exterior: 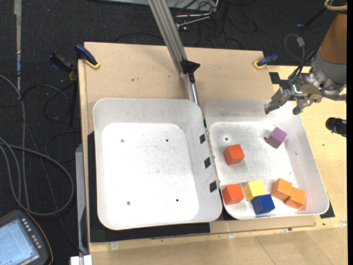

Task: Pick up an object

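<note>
six blocks lie in the right bin (309, 164), and none of them is in the gripper (285, 104), so the pick has not yet happened. the gripper hangs over the far right corner of that bin, near its rim, with the arm (333, 48) reaching in from the right. its two dark fingers stand spread apart with bare white bin floor showing between them; nothing sits in the gap, so the jaws are wide and hold nothing.

the nearest candidate is the purple block (276, 137), which lies on the bin floor a little toward the camera from the fingers, well clear of the other blocks. an orange block (234, 154) sits alone toward the middle of the bin. along the near edge the rest are bunched: a second orange block (233, 193), a yellow block (254, 189) beside it, a blue block (263, 203) touching the yellow one, and an orange pair (288, 193) close to the near right corner. the left bin (110, 126) shows its speckled floor.

as a judgement, the task is at its opening stage: the approach looks under way, but lining up over a block, descending, closing and lifting are all left to do. the purple block looks the easiest target, since it stands apart with room on both sides for the fingers; the crowded near row would be harder to grip cleanly.
</note>
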Controlling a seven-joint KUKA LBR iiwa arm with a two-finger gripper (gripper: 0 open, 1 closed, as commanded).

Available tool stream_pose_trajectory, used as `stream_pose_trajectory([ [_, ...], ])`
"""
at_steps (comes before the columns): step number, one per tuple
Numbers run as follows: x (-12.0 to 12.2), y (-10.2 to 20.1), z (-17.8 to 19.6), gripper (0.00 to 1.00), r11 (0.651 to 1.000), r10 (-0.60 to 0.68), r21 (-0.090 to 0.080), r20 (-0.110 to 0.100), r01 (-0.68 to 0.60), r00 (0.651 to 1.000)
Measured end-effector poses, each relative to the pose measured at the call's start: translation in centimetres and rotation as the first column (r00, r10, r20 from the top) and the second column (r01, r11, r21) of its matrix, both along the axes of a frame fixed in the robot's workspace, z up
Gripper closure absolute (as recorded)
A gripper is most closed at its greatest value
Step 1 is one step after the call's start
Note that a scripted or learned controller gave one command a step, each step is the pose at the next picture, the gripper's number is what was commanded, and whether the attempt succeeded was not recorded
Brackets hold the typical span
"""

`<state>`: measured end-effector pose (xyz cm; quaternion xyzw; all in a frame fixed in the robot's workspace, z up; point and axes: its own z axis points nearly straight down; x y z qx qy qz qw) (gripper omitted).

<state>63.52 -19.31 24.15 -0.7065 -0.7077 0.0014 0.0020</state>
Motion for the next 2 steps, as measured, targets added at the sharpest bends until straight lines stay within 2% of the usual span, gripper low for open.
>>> stream_pose_trajectory([
  [1,0.0,0.0,0.3,0.0,1.0,0.001,-0.001,0.003,-0.001,1.0],
  [2,0.3,1.0,-5.5,0.0,1.0,0.002,0.0,0.0,-0.002,1.0],
])
